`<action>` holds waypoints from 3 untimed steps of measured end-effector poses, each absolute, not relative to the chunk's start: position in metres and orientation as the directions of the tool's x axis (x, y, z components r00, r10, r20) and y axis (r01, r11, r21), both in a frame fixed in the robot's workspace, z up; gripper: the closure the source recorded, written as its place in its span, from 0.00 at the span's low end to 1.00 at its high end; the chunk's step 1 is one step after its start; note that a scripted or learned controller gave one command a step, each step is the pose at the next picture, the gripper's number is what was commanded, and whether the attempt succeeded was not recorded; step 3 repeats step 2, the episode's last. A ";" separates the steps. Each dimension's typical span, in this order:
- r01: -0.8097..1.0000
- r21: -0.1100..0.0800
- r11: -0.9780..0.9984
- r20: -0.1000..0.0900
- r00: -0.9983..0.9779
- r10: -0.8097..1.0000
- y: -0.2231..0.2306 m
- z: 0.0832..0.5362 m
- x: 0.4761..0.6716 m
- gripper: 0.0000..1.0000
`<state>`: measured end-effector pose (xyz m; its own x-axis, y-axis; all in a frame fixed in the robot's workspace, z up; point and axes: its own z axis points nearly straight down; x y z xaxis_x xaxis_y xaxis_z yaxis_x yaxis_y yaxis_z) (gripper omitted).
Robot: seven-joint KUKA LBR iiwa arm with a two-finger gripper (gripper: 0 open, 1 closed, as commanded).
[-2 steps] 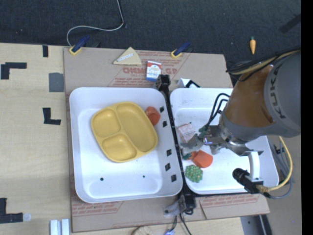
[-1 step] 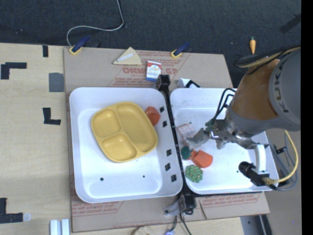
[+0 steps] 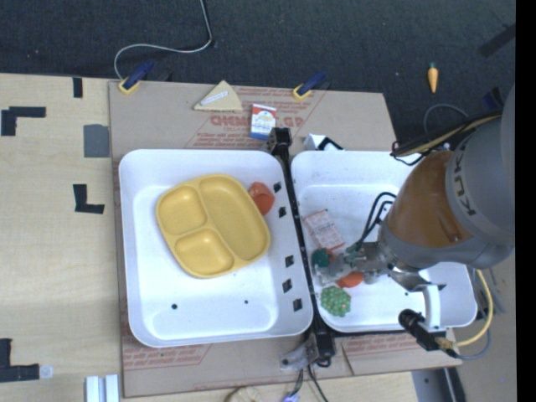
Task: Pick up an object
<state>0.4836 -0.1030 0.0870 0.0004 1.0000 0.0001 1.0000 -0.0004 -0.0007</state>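
Camera view: tool (image 3: 342, 268) low in right bin (image 3: 435, 312), beside green object (image 3: 336, 301).

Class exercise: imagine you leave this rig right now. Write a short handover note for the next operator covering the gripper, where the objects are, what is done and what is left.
Gripper: low in the right bin, among small items; grip state unclear.
Right bin: green bumpy object, orange-red piece, dark teal object, printed packet.
Left bin: yellow divided plate, red-orange object by the divider.
Done: arm is down over the pile.
Left: no lift is visible; confirm a grasp, then raise one object.
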 end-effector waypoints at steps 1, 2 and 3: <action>1.000 0.000 -0.001 -0.002 0.001 1.000 -0.104 0.096 0.484 1.00; 1.000 0.000 0.002 0.000 -0.002 1.000 -0.043 0.184 0.533 1.00; 1.000 0.000 0.002 0.000 -0.002 1.000 -0.043 0.184 0.533 1.00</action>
